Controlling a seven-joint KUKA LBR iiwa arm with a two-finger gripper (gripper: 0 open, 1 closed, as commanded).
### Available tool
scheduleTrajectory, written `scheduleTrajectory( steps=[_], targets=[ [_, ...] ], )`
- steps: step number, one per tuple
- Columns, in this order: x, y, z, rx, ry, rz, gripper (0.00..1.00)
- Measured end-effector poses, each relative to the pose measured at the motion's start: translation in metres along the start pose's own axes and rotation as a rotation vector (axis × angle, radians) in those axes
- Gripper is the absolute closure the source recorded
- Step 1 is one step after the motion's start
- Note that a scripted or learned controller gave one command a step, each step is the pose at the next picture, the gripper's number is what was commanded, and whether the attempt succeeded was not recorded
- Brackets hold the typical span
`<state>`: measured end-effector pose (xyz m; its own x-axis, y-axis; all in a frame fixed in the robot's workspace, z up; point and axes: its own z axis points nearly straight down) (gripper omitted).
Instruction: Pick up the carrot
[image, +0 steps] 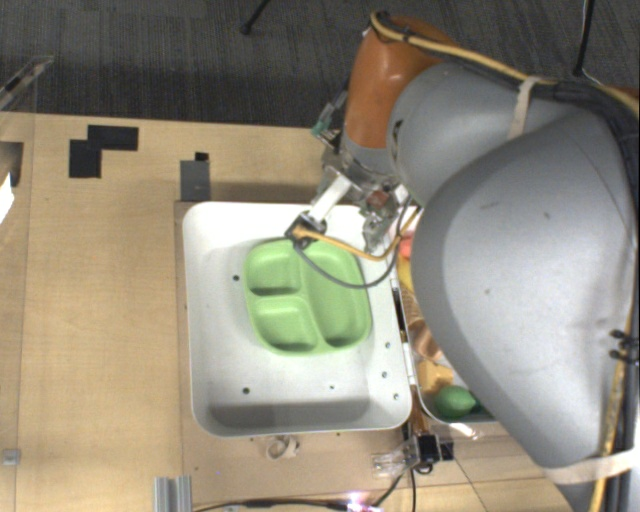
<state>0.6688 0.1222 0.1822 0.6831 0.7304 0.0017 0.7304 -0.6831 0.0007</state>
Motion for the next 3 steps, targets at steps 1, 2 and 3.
scheduleTrajectory(
  steps=[1,2,3],
  targets=[
    [0.045,-0.050,-0.067,-0.003,0.011,0.059,0.00],
    [0.069,-0.098,-0.054,0.003,0.004,0.087,0.00],
    [0.068,-0.093,-0.067,0.000,0.010,0.093,1.00]
  ],
)
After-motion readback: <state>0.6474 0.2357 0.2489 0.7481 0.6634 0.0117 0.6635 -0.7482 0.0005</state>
